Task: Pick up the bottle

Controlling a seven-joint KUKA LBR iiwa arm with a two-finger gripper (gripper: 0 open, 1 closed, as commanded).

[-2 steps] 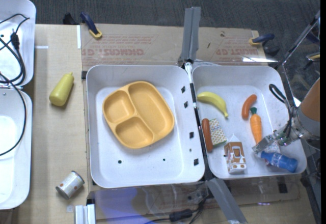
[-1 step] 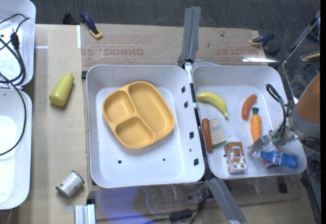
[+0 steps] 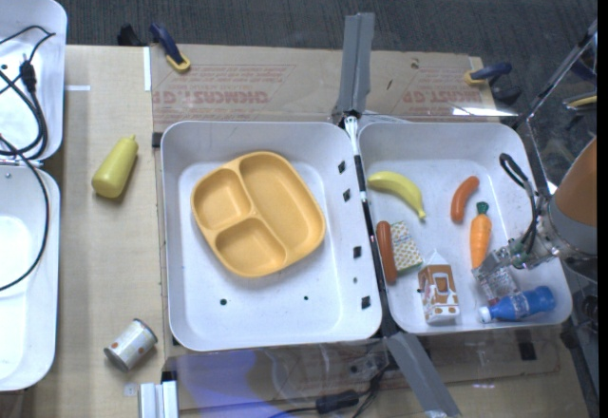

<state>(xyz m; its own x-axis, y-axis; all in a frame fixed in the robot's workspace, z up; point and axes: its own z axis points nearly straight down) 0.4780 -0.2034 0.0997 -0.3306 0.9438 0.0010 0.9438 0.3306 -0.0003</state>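
Observation:
A small clear bottle (image 3: pixel 518 304) with a blue label lies on its side in the front right corner of the right bin (image 3: pixel 446 142). My gripper (image 3: pixel 501 271) hangs just above and to the left of it, between the carrot (image 3: pixel 480 234) and the bottle, close to the bottle's upper side. Nothing is visibly lifted. The arm's orange band (image 3: pixel 581 188) shows at the right edge. A yellow squeeze bottle (image 3: pixel 115 167) lies on the bench left of the left bin.
The right bin also holds a banana (image 3: pixel 399 188), a red sausage (image 3: pixel 464 198), a hot dog (image 3: pixel 385 250), a checkered block (image 3: pixel 407 247) and a small carton (image 3: pixel 438 294). The left bin holds a yellow divided plate (image 3: pixel 256 213). A can (image 3: pixel 129 343) lies front left.

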